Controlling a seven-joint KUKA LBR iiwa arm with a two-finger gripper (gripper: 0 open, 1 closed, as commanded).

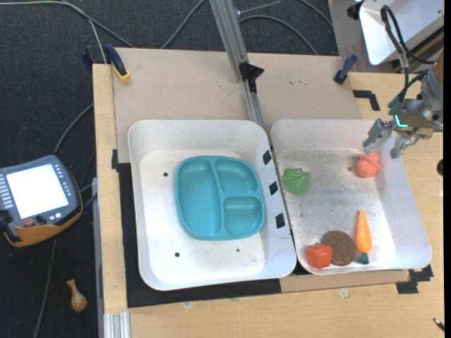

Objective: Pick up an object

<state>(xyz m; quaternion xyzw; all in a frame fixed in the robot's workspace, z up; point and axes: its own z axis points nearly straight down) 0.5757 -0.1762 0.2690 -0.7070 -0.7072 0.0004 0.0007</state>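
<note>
My gripper hangs over the far right part of the right bin, open, its two grey fingers spread with nothing between them. Just below and left of it a pink lumpy object lies on the bin floor, apart from the fingers. A green leafy piece rests near the bin's left wall. At the front of that bin sit an orange carrot, a brown round disc and a red tomato-like piece.
The left bin holds a teal divided plate. A metal post rises behind the bins. A tablet-style pendant lies off the bench at far left. Blue clamps sit at the bench's far corners.
</note>
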